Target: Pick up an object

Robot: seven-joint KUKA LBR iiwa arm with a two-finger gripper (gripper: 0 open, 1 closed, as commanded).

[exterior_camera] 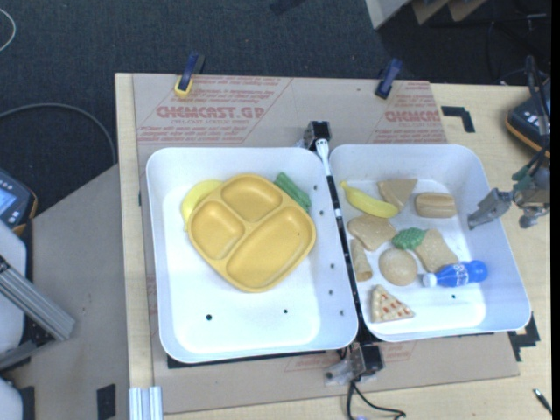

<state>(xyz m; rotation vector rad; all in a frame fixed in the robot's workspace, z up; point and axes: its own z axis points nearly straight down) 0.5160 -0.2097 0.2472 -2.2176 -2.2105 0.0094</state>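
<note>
I see glossy white plastic bins (175,304), smooth yellow plastic tray (252,231) w/ matt sheen, glossy blue bottle (459,274) at 3 o'clock, matt brown cardboard sheet (262,103), pale wood bench (534,261).

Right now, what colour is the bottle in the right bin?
Blue with a white cap, seen in the camera view: bottle.
</note>
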